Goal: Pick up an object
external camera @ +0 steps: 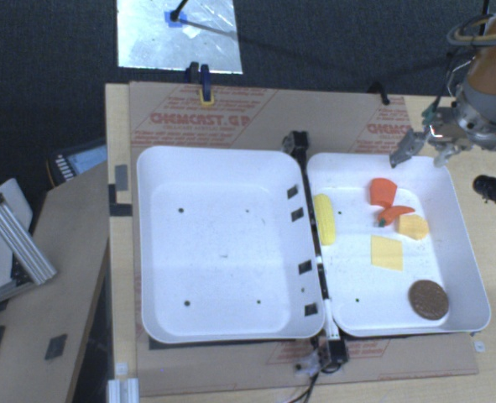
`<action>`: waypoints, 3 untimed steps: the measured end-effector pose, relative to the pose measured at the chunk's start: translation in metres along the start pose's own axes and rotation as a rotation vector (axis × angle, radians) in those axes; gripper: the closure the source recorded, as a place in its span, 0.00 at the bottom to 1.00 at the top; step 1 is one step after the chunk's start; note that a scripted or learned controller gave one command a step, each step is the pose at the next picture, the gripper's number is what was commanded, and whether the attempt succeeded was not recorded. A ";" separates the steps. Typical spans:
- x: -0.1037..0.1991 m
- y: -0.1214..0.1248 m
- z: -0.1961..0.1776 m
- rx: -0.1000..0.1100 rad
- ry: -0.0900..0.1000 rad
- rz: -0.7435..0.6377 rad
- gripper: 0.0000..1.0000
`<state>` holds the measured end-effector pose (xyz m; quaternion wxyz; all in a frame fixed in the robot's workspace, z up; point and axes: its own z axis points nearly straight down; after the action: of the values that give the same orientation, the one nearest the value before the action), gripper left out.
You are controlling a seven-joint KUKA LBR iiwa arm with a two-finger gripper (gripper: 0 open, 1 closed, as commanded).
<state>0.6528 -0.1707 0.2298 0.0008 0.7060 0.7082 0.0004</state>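
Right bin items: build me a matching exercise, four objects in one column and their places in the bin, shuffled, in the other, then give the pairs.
Objects
1. corn cob
2. brown round disc
3. orange piece
4. pale yellow square slice

Places in the right bin
A. near front corner, on the arm's side
B. along the wall next to the left bin
C. middle of the floor, behind the disc
D. toward the back, nearest the claw

Pairs: 1-B, 2-A, 3-D, 4-C
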 end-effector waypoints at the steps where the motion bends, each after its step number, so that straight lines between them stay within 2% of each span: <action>1: -0.037 -0.027 0.153 0.007 0.001 0.005 0.00; 3: -0.036 -0.023 0.145 -0.001 -0.001 0.001 0.00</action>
<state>0.6299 -0.2067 0.0849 0.0014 0.7064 0.7078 0.0005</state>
